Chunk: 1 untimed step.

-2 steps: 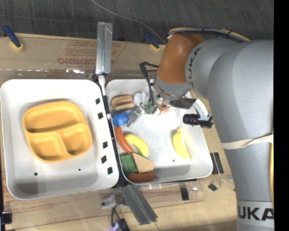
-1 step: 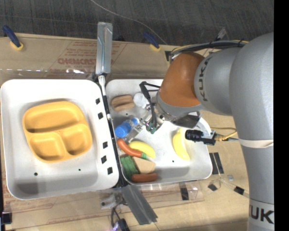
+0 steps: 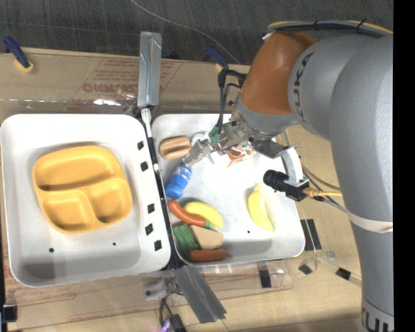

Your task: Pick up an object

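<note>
tray (image 3: 81,187) in left bin (image 3: 14,185); bottle (image 3: 180,180), bananas (image 3: 261,209) in right bin (image 3: 290,234)

The grey arm (image 3: 353,116) reaches in from 3 o'clock; its gripper (image 3: 225,138) points toward 9 o'clock, partly hidden.

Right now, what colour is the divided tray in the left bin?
Yellow-orange; the tray shows plainly in the camera view, lying in the left bin.

Two white bins (image 3: 14,254) sit side by side. One yellow divided tray (image 3: 83,185) lies in the left bin. The right bin holds two bananas (image 3: 261,209), one blue bottle (image 3: 179,180), one hot-dog bun (image 3: 173,146), one carrot (image 3: 187,214) and one sausage (image 3: 207,255) (other pieces overlap, uncounted).
</note>
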Each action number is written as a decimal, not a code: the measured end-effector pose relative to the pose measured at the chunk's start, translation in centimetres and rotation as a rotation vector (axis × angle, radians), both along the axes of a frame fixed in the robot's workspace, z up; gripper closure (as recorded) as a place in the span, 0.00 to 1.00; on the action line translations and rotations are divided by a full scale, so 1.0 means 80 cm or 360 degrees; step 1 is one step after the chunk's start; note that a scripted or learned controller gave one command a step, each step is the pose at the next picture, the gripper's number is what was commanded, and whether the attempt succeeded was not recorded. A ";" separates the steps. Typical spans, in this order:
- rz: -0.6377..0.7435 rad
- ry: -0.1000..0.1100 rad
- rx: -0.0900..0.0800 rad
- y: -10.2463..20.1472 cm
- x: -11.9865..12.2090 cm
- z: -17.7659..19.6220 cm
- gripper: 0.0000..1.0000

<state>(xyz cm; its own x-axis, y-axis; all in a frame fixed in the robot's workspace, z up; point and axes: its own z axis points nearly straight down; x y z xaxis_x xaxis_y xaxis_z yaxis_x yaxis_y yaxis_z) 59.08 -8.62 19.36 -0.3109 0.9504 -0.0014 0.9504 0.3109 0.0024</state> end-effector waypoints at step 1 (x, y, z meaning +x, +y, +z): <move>-0.0080 0.0018 -0.0001 -0.034 0.057 -0.121 0.00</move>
<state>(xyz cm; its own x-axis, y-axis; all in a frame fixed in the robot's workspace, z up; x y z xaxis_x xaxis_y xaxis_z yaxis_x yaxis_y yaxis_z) 63.65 -11.32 9.69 -0.2627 0.9649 0.0009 0.9648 0.2627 -0.0085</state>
